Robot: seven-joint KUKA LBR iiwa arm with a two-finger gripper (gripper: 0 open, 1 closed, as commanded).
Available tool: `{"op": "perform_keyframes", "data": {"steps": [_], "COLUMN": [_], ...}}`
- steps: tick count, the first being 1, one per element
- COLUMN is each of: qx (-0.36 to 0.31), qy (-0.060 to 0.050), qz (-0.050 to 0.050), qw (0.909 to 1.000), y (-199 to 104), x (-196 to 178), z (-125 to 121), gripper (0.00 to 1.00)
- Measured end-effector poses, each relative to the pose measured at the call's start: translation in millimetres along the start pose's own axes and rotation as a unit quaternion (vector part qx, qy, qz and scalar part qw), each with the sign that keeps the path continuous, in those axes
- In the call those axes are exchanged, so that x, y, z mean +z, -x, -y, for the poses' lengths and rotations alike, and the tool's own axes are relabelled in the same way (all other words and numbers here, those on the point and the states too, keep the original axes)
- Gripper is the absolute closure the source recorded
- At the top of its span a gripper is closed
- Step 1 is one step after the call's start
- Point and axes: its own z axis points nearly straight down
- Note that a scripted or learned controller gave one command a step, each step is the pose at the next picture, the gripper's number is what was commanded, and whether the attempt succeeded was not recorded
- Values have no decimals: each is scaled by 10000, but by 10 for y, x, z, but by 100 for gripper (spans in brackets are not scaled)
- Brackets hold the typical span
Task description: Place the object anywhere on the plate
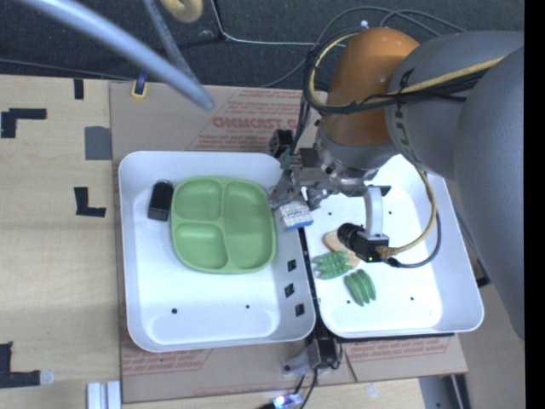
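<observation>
The green divided plate lies in the left bin, toward that bin's far side. The gripper hangs just off the plate's right rim, above the seam where the left bin meets the right bin. Its fingers are drawn in narrowly on a small white-and-blue object, which shows at their tips. The object sits just beside the plate's right edge, not over any of its compartments. Against the plate's left rim lies a small black block, touching or nearly touching it. Further right of the plate, beyond the gripper, a tan piece, a leafy green piece and a green pod lie close together in the right bin. The arm, with its orange band, comes in from the plate's far right above the wooden tabletop.
</observation>
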Motion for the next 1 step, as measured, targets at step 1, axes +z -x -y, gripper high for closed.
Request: {"op": "perform_keyframes", "data": {"steps": [1], "qx": [-12], "qy": [6], "qz": [-5], "qw": [10000], "y": [-520], "x": [-71], "z": [262], "gripper": [100]}}
